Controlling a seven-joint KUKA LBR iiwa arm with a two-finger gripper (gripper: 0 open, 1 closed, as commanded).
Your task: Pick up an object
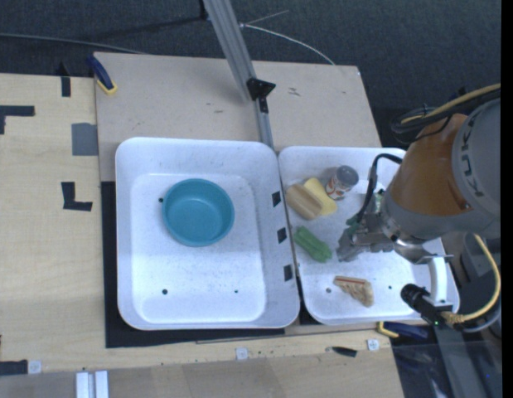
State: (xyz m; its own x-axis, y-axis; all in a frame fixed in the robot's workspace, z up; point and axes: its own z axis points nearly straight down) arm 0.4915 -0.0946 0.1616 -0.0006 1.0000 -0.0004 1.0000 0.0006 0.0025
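I'm eyeing the green object (312,245), lying near the right bin's (389,309) left edge; it's looking light, probably soft plastic, best pinched across its narrow width. My end effector (355,243) is hanging just beside it, grip state I cannot tell. Yellow block (310,199) and small jar (341,181) are sitting toward the far edge, tan piece (354,288) near the front. Blue bowl (198,211) is sitting in the left bin (148,160).

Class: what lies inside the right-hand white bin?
Right bin: a green piece, yellow block, tan block, small can and brown piece. The arm covers its right part.
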